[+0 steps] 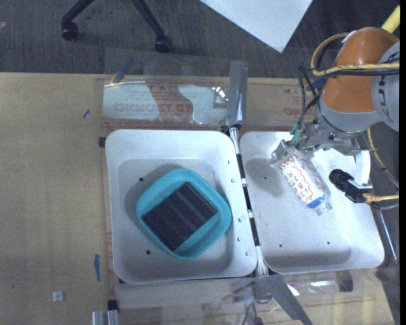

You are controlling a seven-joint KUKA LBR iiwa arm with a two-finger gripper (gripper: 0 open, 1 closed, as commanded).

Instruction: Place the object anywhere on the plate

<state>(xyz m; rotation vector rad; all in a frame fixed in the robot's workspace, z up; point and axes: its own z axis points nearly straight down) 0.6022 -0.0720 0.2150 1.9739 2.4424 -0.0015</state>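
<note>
Two shallow white bins sit side by side on a tan bench. The left bin (120, 165), centre-left of the frame, contains a square teal plate (219, 209) with rounded corners, turned at an angle; a dark, ribbed square panel (179, 216) lies flat on its middle.

The right bin (304, 247) holds the object, a clear plastic packet (304, 181) printed with a red pattern. It lies diagonally in the upper half of that bin, running from upper left to lower right. The print is too small to read; no brand can be made out.

The arm (361, 70) enters at the upper right of the frame, orange band uppermost. The gripper (298, 141) is at the packet's upper-left end, touching or just above it. Whether its tips are parted or closed, and whether they grasp the packet, I cannot tell from this angle.

Behind the bins, at upper centre, a strip of clear film (165, 105) covers reddish lettering that is reversed and not legible. A white sheet (260, 19) lies at the top edge.
</note>
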